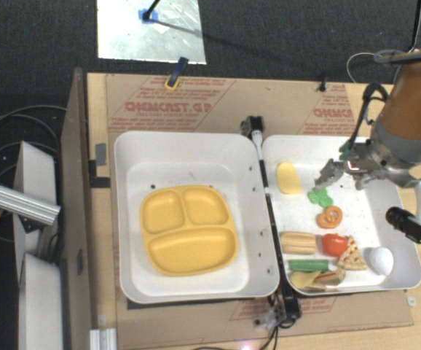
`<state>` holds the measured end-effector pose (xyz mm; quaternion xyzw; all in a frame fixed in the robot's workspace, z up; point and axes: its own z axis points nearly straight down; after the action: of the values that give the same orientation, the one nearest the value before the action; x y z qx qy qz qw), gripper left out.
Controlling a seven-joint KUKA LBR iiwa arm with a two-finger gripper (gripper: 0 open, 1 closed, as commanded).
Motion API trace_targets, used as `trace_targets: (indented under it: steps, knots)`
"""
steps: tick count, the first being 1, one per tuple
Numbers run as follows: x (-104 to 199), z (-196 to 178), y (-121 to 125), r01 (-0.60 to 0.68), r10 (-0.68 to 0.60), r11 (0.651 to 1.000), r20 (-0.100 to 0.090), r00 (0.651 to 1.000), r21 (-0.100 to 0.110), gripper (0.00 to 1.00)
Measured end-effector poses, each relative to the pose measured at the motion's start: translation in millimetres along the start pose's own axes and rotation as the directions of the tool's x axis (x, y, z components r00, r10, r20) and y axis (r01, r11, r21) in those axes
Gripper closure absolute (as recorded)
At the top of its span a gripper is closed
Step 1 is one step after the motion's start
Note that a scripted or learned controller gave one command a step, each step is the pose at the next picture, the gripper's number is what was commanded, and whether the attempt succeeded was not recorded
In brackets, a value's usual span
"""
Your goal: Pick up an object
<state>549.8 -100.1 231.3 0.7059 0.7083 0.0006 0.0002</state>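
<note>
The gripper (332, 173) hangs over the right bin (392, 217), in its upper half, with the arm (414, 108) coming in across the bin's right rim; whether its fingers are wide or narrow I cannot tell, and nothing shows between them. Taking the gripper as landmark: the green piece (318, 196) lies just below it, near or touching the tip; the tomato slice (330, 216) lies just below that; the yellow block (289, 178) sits to the gripper's left, close to the divider between the bins, with a strip of bare white floor between block and gripper; above the gripper the bin floor is bare up to the top rim. Further below the gripper the toys crowd the bin's lower edge: the hot dog (298, 243) at lower left; the red piece (333, 244) touching the pizza slice (352, 256); the green pod (309, 266) and a sandwich (320, 278) tight against the bottom rim; the white egg (379, 261) at lower right, near the right rim. Far to the gripper's left, the left bin (130, 217) holds a yellow tray (189, 229) set near its middle, with white floor open on all sides of it.
</note>
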Motion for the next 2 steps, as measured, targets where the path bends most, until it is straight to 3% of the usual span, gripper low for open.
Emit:
trace_targets:
  steps: [1, 2]
  knots:
    - [-41, 71, -7, -0.006, 0.006, 1.0, 0.001, 1.0, 0.006, 0.0]
    - [-46, 144, 13, -0.002, 0.002, 1.0, 0.0, 1.0, 0.005, 0.0]
